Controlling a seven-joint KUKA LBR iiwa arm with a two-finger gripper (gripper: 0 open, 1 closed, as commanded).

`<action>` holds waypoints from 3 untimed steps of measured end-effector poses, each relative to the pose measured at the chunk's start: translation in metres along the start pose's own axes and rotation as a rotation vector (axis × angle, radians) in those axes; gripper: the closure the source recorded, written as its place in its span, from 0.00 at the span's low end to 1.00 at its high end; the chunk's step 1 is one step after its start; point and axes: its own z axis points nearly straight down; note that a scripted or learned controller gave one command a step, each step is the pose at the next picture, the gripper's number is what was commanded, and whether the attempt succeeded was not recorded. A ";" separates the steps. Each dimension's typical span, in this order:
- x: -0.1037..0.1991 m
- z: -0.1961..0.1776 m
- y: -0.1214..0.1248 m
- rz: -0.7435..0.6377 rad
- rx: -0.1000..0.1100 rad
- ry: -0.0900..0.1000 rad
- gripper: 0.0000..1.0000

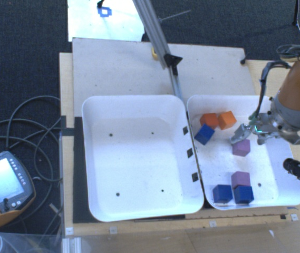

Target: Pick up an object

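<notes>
White bins sit side by side on the worktop; all the blocks lie in the right bin [296,198]. A purple block [241,147] lies just below the gripper [243,133], nearest of all. Whether the fingers are apart cannot be told. The arm [297,96] enters from the right.

teach pendant [2,191], cables [31,136], perhaps a tripod pole [152,28]

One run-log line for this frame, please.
arm: over right bin | gripper: low, just above purple block | grasp: not confirmed | left bin: no blocks seen
</notes>
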 end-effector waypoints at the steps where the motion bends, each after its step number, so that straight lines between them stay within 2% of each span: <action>1: 0.000 -0.002 0.001 0.001 -0.004 -0.001 0.00; 2: -0.009 0.046 0.005 0.002 -0.001 -0.001 0.00; 3: -0.010 0.082 0.007 0.002 -0.009 -0.004 0.00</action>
